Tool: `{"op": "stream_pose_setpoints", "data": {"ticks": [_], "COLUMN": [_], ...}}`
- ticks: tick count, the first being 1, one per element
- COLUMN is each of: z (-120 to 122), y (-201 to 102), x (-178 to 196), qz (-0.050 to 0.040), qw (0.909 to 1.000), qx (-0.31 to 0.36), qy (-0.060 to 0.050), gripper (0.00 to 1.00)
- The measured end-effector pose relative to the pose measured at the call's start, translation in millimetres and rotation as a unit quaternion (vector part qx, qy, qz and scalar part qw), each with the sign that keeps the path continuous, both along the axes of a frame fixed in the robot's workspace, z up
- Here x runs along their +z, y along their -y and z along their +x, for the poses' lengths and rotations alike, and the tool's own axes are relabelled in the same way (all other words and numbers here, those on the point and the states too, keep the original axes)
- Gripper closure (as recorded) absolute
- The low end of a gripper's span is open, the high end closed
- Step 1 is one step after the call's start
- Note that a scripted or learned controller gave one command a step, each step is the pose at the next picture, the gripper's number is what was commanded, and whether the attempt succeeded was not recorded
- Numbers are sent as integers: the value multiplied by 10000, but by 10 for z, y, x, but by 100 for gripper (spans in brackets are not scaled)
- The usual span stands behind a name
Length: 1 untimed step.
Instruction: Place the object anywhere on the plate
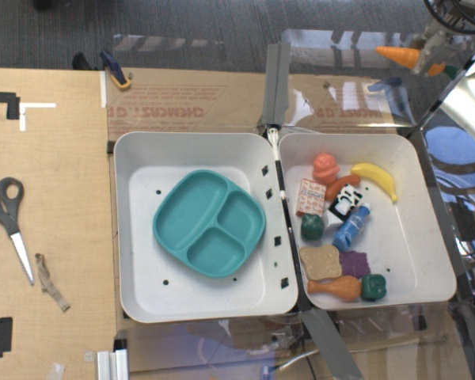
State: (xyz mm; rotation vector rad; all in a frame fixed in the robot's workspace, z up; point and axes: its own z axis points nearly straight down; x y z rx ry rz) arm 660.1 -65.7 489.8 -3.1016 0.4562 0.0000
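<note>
Pincer: whether open or closed cannot be told.
Arm: a grey and orange part is seen at the upper right, beyond the right bin.
Bins: two.
Plate: one, in the left bin.
Objects: about ten, among them a banana, all in the right bin.

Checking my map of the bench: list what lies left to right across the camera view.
Scissors → clamp → teal plate → toast → banana
</note>
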Motion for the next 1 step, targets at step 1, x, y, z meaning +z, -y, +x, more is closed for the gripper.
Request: {"op": "stream_pose_setpoints", "data": {"ticks": [1], "z": [-1], "y": [594], "x": [7], "qz": [1], "qw": [9984], "qx": [-560], "qy": [5], "gripper": [100]}}
